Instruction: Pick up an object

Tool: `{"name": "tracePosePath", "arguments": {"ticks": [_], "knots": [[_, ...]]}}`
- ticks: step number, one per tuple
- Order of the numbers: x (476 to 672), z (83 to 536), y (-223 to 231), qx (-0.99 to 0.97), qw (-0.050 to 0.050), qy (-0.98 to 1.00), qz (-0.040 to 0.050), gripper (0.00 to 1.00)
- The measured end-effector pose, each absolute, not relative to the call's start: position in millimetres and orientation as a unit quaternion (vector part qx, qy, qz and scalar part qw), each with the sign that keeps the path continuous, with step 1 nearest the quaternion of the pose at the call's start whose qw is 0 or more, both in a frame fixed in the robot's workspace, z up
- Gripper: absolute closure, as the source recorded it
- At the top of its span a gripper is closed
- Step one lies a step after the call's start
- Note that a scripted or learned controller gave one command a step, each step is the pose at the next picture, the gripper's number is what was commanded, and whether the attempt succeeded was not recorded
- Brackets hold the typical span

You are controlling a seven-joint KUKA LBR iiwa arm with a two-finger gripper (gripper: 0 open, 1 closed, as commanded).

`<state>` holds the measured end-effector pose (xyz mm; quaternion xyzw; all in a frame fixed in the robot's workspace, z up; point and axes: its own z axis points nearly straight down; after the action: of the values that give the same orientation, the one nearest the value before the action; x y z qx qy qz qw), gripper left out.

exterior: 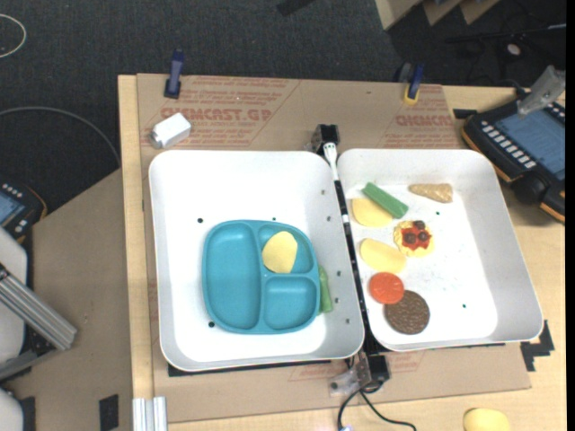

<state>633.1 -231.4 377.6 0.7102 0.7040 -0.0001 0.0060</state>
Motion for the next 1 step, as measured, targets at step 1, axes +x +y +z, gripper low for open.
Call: {"name": "tracePosePath", "arguments": {"ticks": [1], "knots": [[665.4, 535.6, -211.1, 0.706, 0.011, 0.708, 0.005, 0.0]]}}
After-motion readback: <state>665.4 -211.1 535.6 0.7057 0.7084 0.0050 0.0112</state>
